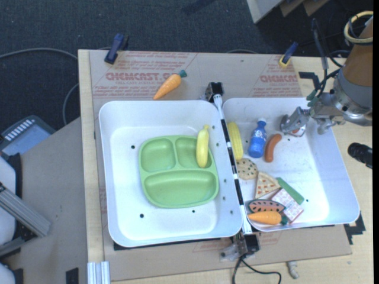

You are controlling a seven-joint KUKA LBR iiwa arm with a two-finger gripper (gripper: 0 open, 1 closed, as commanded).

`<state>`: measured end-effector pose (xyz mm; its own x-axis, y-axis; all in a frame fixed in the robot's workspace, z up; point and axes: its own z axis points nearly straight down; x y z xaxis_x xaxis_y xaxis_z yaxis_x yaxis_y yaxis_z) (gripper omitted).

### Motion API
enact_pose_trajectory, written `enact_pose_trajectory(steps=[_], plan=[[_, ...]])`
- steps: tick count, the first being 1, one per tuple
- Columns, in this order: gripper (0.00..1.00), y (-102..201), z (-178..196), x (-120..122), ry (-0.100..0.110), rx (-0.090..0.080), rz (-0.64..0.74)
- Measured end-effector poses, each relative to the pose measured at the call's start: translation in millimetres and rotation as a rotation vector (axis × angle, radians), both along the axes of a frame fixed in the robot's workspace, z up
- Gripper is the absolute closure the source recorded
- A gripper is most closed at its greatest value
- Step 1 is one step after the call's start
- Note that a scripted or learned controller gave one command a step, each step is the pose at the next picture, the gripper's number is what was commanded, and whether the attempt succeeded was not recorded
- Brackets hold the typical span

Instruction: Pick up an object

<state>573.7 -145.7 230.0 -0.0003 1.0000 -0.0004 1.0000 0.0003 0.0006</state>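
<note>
Hovering near the right bin's far edge, the metal gripper (294, 123), fingers' spread unclear, should descend squarely over the reddish-orange sausage (271, 147).

Seen from above: a workbench (89, 158) topped with a printed cardboard sheet (142, 76), bearing two shallow white bins side by side, left bin (118, 218) and right bin (343, 182). Directly on the cardboard behind the left bin, a toy carrot (166, 86). Blue clamps (115, 48) at the sheet's far edge.
</note>
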Motion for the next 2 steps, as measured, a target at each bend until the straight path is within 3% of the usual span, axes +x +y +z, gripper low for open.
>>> enact_pose_trajectory(steps=[1,2], plan=[[0.00,20,-146,-42,0.000,0.000,-0.001],[0.00,38,-146,-85,0.001,0.001,-0.001]])
